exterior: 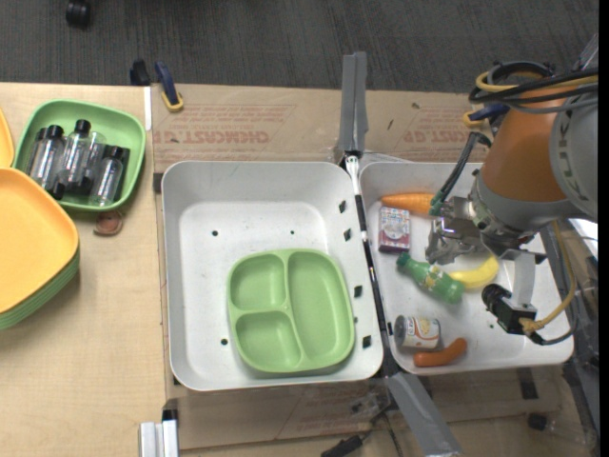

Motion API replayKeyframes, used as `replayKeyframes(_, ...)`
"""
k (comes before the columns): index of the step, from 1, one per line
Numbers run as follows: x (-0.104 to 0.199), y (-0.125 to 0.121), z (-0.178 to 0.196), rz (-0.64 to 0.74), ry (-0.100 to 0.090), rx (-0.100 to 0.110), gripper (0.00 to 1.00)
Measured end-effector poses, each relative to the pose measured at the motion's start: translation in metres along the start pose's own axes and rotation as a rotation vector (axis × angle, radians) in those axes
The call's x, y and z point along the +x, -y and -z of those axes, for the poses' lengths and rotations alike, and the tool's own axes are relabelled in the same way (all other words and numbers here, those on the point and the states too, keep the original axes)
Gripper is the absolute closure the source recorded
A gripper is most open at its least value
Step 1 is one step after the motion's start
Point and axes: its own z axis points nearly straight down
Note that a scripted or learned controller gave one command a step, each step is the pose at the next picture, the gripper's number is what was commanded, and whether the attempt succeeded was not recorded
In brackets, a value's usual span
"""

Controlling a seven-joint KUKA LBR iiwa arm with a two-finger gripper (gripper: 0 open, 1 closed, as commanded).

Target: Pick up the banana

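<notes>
The banana lies in the right bin, near its middle, touching a green bottle on its left. The gripper hangs just above the banana's left end; whether it is open, I cannot tell. This looks like the reach-and-descend step. Next comes a clean closing on the banana alone, clear of the bottle.

I work in a robotics lab: grey office carpet, a chair castor, cardboard-lined bench, two white bins, and cabled arm mark it.
</notes>
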Motion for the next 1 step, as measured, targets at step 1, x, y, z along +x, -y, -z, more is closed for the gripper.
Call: replayKeyframes(1,0.0421,-0.1073,0.0010,0.044,0.001,-0.002,1.00)
